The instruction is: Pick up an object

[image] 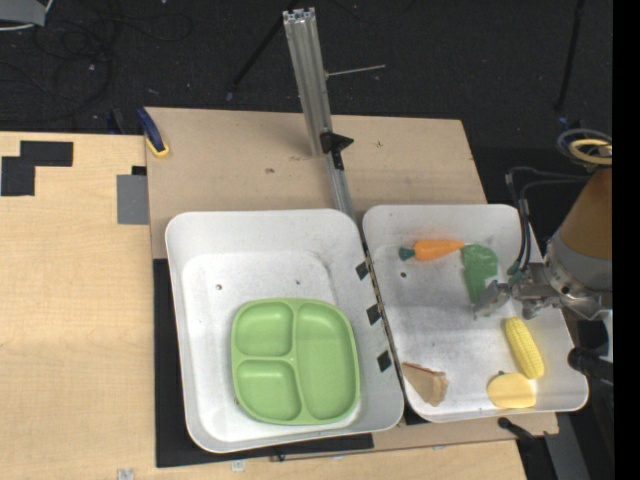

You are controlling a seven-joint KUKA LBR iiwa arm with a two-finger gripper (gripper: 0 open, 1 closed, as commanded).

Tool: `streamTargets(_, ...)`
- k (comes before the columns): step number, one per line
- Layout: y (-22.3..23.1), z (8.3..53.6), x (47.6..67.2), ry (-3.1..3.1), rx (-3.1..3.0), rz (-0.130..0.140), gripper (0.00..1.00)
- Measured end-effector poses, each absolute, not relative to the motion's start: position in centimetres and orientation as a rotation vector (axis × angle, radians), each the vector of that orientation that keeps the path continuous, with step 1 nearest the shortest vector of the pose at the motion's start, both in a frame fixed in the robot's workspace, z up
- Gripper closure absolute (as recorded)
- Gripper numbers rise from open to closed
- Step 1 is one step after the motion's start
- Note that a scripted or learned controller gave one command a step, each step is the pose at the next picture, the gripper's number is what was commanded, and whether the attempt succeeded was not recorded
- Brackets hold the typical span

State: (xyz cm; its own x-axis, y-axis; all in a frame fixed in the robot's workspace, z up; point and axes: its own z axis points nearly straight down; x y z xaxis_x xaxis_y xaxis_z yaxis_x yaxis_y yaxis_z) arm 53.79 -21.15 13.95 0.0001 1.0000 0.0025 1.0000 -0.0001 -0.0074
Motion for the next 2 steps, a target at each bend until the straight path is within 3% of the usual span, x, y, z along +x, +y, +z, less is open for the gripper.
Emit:
streamTargets(1,-21.2,9.2,54.0,-2.22,-2.222,-0.002,0.0)
streamTargets(2,-21.1,10.3,54.1,-2.221,-2.223,-0.008,1.0)
